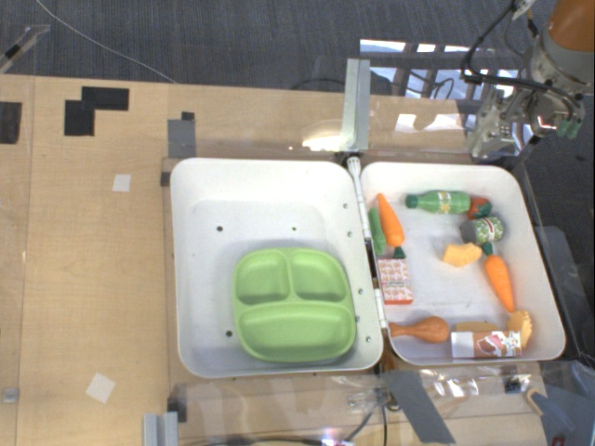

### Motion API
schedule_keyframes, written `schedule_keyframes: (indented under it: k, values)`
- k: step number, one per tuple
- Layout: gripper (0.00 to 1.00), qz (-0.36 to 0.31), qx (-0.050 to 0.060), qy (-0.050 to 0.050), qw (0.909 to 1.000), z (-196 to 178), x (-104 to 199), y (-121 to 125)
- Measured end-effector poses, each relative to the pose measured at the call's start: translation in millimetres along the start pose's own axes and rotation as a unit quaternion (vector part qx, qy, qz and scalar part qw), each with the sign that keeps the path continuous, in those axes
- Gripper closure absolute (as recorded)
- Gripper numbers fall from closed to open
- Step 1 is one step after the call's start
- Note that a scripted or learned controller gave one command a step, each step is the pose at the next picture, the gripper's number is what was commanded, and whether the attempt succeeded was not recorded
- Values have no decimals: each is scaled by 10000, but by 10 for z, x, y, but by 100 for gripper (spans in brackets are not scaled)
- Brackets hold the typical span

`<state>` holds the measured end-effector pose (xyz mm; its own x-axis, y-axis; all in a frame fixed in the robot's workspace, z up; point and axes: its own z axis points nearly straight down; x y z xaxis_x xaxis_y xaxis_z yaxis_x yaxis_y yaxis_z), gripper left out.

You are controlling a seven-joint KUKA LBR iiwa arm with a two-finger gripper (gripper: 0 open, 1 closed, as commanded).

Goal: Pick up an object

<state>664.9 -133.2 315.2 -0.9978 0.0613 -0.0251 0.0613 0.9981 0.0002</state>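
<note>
- Everything here is being placed relative to the right bin (pixel 530 214), since that's where all the small stuff is being kept.
- Along its near wall, a jar or bottle with a white and red label (pixel 485 344) is lying on its side, with a tan pear-shaped gourd thing (pixel 420 330) being kept just beside it toward the divider between the bins.
- A small bread-coloured piece (pixel 521 324) is sitting in the near outer corner, pretty much touching the labelled jar.
- A bit further in, an orange carrot (pixel 500 282) is lying at a slant near the outer wall, and a small red and white carton (pixel 395 281) is resting by the divider wall.
- Around the middle, a yellow chunk (pixel 462 255) is sitting next to a dark green and red roundish item (pixel 486 230).
- Toward the far wall, a green bottle (pixel 440 202) is lying on its side, and a second carrot (pixel 390 219) is leaning along a green veggie (pixel 376 230) against the divider.
- Beside the right bin, the left bin (pixel 200 203) is holding a green sectioned plate (pixel 294 303).
- Past the far outer corner of the right bin, the gripper (pixel 495 134) is being held up above the bench, outside the bin. Nothing is being gripped as far as can be seen, and how far the fingers are spread can't be made out.
</note>
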Motion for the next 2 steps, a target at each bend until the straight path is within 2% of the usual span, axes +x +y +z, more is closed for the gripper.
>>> schedule_keyframes:
  k: [1, 2]
  values:
    - [100, -25, -6, 128, 9999, 863, 438, -38]
    - [100, -38, 1, 52, 10000, 715, 392, -28]
